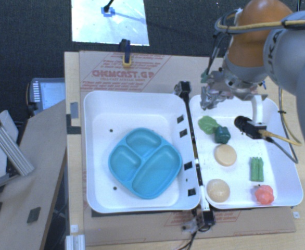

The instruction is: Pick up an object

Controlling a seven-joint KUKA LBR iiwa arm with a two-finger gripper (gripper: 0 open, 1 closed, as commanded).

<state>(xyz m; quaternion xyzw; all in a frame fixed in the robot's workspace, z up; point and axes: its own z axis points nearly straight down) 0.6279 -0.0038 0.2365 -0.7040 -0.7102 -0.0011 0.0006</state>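
Leaf point(207, 123), green, is lying at the right bin's point(293, 178) ten o'clock, just under my gripper point(208, 102); I am lining up squarely above it, though I cannot tell how its pincer stands.

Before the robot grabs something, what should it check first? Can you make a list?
1. Things to pick in the right bin: ok; green lump, teal piece, two tan discs, green block, pink lump.
2. Hand over that bin: ok, at its far left corner.
3. Hand open: cannot tell.
4. Hand holding nothing: ok, nothing seen in it.
5. Nearest target: ok, the green lump sits just below the hand.
6. Room around it: not ok, the teal piece touches it.
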